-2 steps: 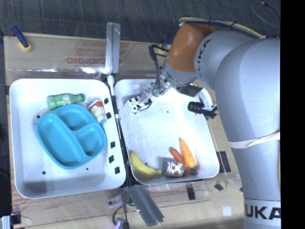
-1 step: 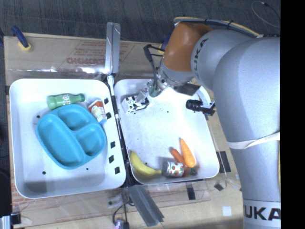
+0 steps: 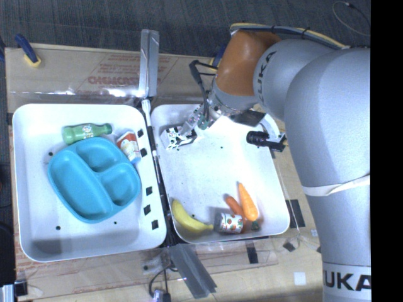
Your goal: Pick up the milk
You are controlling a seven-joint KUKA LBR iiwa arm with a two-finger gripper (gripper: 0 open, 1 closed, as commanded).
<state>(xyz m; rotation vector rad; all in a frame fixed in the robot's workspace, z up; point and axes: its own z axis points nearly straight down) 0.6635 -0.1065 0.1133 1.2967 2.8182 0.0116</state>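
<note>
Camera view, near edge first: a banana point(image 3: 189, 218) lies well right of the blue plate point(image 3: 94, 178). The milk point(image 3: 129, 146), a small red-and-white carton, rests just beside the plate's far right rim, long axis slanting from far-left to near-right; I cannot tell which end is the top. My gripper point(image 3: 175, 137) hovers farther right of the plate, holding nothing; open or closed, I cannot tell. I judge this the approach: next, cross left, align across the carton, descend.
</note>
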